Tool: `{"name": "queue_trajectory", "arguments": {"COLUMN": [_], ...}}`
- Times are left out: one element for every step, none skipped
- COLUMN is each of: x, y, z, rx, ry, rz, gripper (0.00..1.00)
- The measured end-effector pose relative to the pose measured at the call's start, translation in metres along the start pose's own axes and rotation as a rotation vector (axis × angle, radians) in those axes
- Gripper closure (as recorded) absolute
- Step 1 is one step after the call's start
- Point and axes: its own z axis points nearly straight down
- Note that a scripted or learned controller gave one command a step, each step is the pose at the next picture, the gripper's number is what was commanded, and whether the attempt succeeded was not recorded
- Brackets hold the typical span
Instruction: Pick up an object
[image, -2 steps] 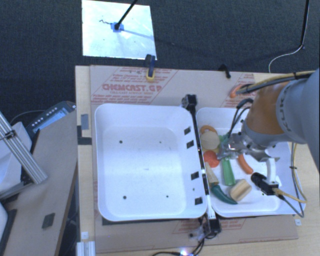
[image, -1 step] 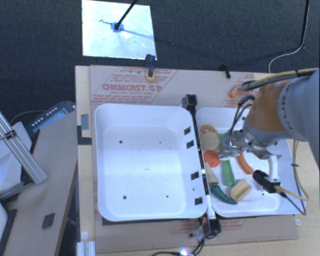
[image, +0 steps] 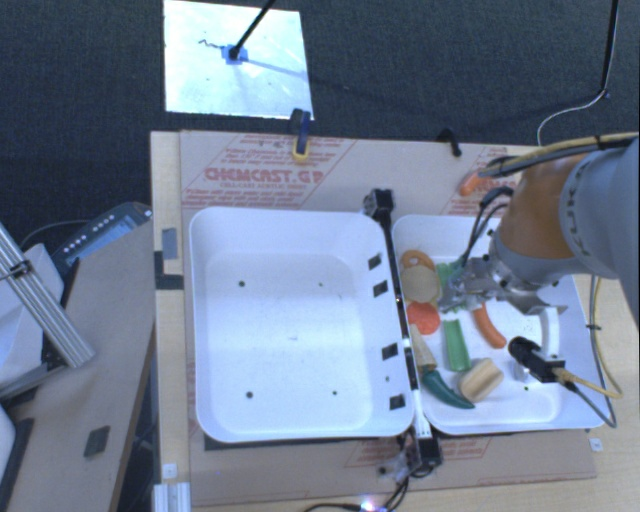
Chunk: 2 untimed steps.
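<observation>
Gripper (image: 462, 290) low in the right-hand shallow white bin (image: 560, 400), among toy foods; whether it is open or closed cannot be told.

Just beside it lie a tan rounded bread-like piece (image: 420, 277), a flat red disc (image: 424, 318), a green stick (image: 456, 345) and an orange carrot-shaped piece (image: 488, 326). Nearer the front rim sit a dark green pepper shape (image: 444, 390) and a pale wooden cylinder (image: 480, 379). The left-hand white bin (image: 290, 330) lies alongside.
</observation>
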Motion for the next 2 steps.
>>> {"name": "queue_trajectory", "arguments": {"x": [0.005, 0.098], "y": [-0.078, -0.042], "z": [0.022, -0.084], "rx": [0.007, -0.006], "ry": [0.002, 0.005], "rz": [0.003, -0.013], "gripper": [1.00, 1.00]}}
